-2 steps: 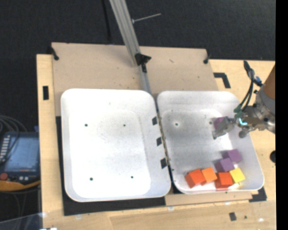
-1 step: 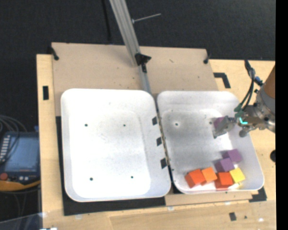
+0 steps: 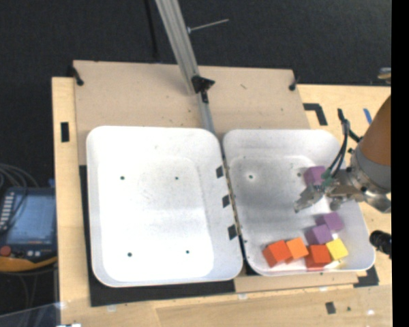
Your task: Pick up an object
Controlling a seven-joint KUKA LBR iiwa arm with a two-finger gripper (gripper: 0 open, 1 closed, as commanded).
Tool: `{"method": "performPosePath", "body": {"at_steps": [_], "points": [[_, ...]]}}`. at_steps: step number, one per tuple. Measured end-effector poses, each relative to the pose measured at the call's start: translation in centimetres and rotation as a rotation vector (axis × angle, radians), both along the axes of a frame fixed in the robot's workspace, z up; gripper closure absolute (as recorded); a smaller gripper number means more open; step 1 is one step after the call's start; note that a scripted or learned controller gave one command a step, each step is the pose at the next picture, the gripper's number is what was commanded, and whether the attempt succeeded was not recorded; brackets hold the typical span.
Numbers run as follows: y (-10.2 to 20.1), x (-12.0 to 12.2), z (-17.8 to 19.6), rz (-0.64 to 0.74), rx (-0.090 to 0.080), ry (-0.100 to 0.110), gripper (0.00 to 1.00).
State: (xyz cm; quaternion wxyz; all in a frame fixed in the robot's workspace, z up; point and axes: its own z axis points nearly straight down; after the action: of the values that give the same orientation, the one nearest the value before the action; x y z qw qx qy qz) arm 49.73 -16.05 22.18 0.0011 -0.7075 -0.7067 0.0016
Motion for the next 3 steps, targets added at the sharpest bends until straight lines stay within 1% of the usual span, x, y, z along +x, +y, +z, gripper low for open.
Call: {"method": "performPosePath", "body": {"at_steps": [1, 2, 3], "points": [[0.8, -0.4, -5.7, 0.0, 0.001, 0.0, 0.0], [1.5, -0.2, -11.6, -0.001, 0.001, 0.001, 0.0], [1.3, 0.1, -10.2, -0.009, -0.001, -0.01, 1.0]]}}
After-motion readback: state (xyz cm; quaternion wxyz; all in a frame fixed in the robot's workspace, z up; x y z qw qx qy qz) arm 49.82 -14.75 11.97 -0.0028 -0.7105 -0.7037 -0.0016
